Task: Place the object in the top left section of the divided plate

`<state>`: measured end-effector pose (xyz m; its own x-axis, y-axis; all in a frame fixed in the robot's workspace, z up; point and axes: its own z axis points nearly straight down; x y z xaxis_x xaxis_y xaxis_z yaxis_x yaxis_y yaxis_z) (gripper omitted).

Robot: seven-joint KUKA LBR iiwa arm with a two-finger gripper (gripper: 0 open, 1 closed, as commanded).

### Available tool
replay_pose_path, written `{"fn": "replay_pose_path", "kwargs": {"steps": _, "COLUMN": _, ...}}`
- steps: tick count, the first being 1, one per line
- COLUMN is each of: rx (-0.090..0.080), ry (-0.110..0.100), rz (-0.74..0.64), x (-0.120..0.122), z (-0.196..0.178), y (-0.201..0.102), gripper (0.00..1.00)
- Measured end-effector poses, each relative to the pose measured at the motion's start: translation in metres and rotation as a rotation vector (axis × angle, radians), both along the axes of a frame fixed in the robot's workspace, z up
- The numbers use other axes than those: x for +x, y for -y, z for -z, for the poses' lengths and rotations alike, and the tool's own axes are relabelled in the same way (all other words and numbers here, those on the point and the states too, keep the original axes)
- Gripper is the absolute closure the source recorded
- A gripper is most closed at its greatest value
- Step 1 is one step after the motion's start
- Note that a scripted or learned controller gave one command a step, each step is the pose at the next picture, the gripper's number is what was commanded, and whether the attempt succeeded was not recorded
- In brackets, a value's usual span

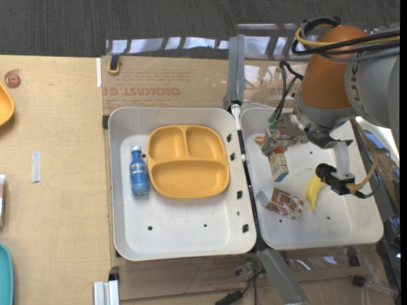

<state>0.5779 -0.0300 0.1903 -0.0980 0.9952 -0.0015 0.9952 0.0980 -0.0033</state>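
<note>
We see the gripper [275,143] low over the right bin [356,234], near that bin's back left corner, and we cannot tell whether it is spread or closed, since the wrist hides that part. Right at its tip, on the side towards us, stands a small carton [278,167]; it seems to touch the gripper, but we cannot say that it is held. A little further from the gripper on that same side lies a brown packet [284,203], flat on the bin floor. Off to the gripper's right and towards us lies a banana [312,192], apart from carton and packet. Well to the gripper's left, past the wall between the bins, the left bin [178,234] holds the yellow plate [189,176], its three sections bare, the top left one among them. Furthest from the gripper, just beside the plate's left rim, lies a blue bottle [138,171].
</note>
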Motion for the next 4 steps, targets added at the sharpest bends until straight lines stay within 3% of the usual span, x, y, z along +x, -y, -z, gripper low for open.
{"fn": "replay_pose_path", "kwargs": {"steps": 1, "rx": 0.001, "ry": 0.002, "rz": -0.243, "x": -0.006, "z": -0.062, "y": -0.062, "gripper": 1.00}}
{"fn": "replay_pose_path", "kwargs": {"steps": 2, "rx": 0.000, "ry": 0.002, "rz": -0.327, "x": 0.023, "z": -0.106, "y": -0.121, "gripper": 1.00}}
{"fn": "replay_pose_path", "kwargs": {"steps": 3, "rx": 0.001, "ry": 0.002, "rz": -0.470, "x": 0.061, "z": -0.082, "y": -0.157, "gripper": 1.00}}
{"fn": "replay_pose_path", "kwargs": {"steps": 4, "rx": 0.000, "ry": 0.001, "rz": -0.459, "x": 0.081, "z": -0.031, "y": -0.198, "gripper": 1.00}}
